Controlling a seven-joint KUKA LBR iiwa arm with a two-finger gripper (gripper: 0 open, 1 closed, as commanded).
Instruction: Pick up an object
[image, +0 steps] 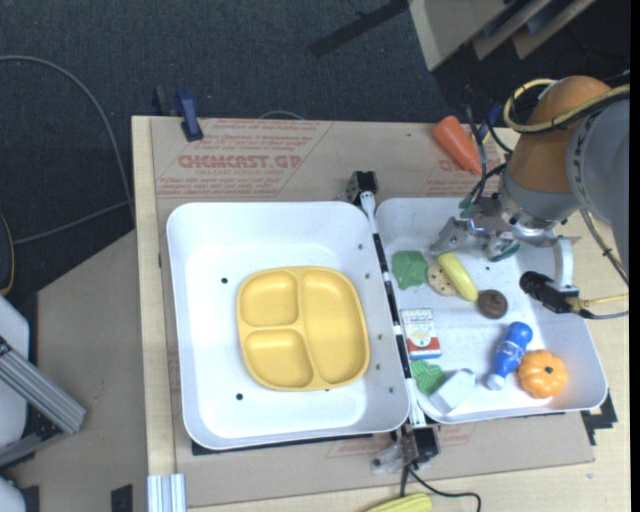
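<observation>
The arm is reaching in from the right and hanging over the far part of the right bin (590, 345), with the gripper (478, 232) pointing down toward the bin floor. Its metal parts are showing spread to either side, but whether the fingers are open or closed cannot be told from this angle, and nothing is visibly sitting between them. Just near of the gripper, a yellow banana (458, 276) is lying at a slant, touching a tan cookie (437, 277) on its left, with a green piece (408, 268) further left by the bin wall. A brown round thing (491, 302) is resting right of the banana. Nearer, a small carton (421, 334), a blue bottle (509, 353) and an orange pumpkin (543, 373) are lying apart. The left bin (200, 300) is holding a yellow divided plate (300, 328).
</observation>
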